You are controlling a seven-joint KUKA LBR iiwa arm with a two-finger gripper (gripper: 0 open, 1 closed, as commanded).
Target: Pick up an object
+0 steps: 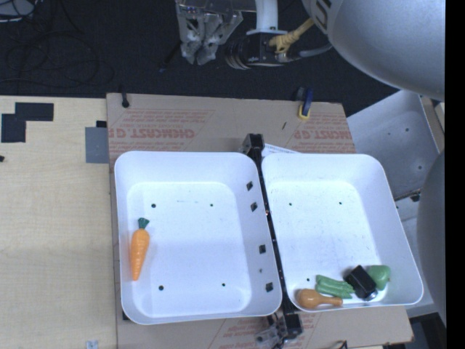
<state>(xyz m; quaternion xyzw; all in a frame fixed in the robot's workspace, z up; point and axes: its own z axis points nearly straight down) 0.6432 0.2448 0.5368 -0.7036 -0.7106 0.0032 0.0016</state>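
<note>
From the overhead camera I see my grey arm (385, 27) parked high at the top right, with the metal two-finger gripper (207, 35) hanging beyond the far edge of the bench, well clear of both trays. It carries nothing, and I cannot tell how it is set from this angle.

The left shallow white plastic bin (123, 195) holds one small orange toy carrot with a green top (139, 247), lying lengthwise just beside the left wall, leaf end pointing away from me. Its right side is open floor, so I judge a descent there easy, though the wall crowds one finger.

The right shallow white plastic bin (385, 187) has its things bunched in the near right corner: a long green pod-shaped toy (334, 286), a tan pear-like toy (317, 299) touching the near wall, a small black block (360, 281), and a rounded green toy (379, 273) behind it. They touch or overlap, and the corner walls leave little room. I would go for the carrot as the cleaner pick.
</note>
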